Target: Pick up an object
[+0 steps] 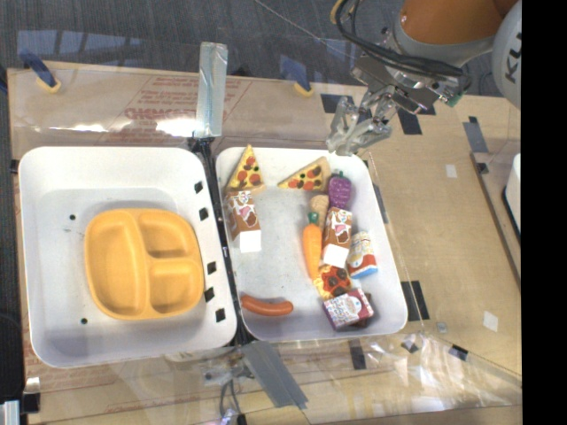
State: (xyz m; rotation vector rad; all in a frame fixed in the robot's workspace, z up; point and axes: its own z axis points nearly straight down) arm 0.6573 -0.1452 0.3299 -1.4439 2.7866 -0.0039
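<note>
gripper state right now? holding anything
Gripper: above the far rim of the right bin, near the pizza slice; nothing between its fingers; open or shut cannot be told.

Desk [443,237]: light wood-tone surface, covered by a clear plastic sheet [115,104] with glare and wrinkles, red printing visible through it at upper left. Strips of grey tape [211,87] hold the sheet at top centre and at bottom centre; small dark tape marks dot the right side. Floor [133,3] beyond the far edge: dark grey-blue carpet. Lighting even, soft shadows.
</note>
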